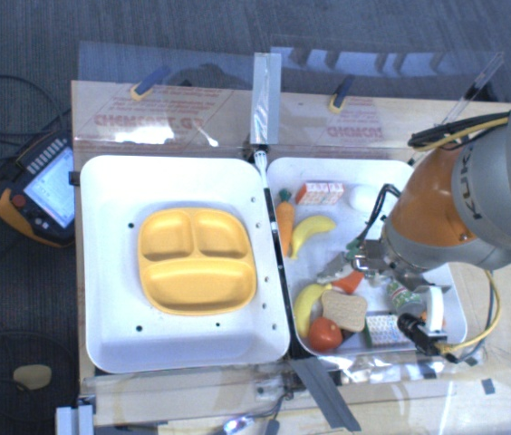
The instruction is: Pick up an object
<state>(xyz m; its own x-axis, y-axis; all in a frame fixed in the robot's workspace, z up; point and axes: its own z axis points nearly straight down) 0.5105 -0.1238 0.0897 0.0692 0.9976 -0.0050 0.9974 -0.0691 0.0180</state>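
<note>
lower right of the frame: the gripper point(344, 265) hangs over the right bin point(284, 326); whether it is open cannot be told; an orange-red piece point(350, 282) lies just below it.

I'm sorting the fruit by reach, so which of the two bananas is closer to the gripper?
The lower banana, beside the bread slice and tomato. The other banana lies higher, next to the carrot.

Robot lab: teach pendant point(43, 191), taped bench point(174, 120)

Toy foods point(326, 284) lie jumbled in the right bin point(455, 320)
</note>
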